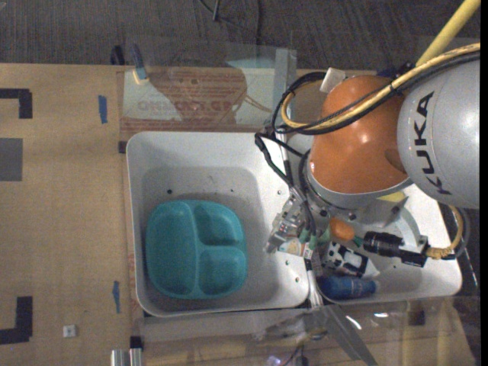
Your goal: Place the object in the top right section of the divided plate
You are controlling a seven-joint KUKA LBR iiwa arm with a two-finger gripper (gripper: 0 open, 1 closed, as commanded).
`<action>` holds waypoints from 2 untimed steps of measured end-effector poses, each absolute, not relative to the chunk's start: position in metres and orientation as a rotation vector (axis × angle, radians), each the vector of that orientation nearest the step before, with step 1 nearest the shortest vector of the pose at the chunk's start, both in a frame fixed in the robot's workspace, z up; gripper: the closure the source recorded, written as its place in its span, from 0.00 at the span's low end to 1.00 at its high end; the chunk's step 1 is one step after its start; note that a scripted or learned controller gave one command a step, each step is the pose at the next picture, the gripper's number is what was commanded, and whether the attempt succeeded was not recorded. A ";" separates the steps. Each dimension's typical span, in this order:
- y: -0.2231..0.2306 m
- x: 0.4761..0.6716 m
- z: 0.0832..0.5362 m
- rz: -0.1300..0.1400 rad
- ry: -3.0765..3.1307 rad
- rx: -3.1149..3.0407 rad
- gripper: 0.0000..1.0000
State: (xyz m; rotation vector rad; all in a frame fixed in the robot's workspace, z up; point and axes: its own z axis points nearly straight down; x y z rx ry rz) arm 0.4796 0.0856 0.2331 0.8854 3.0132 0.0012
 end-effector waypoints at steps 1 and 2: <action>0.084 0.481 0.243 0.005 3.008 0.891 1.00; 0.083 0.483 0.253 0.008 3.003 0.893 1.00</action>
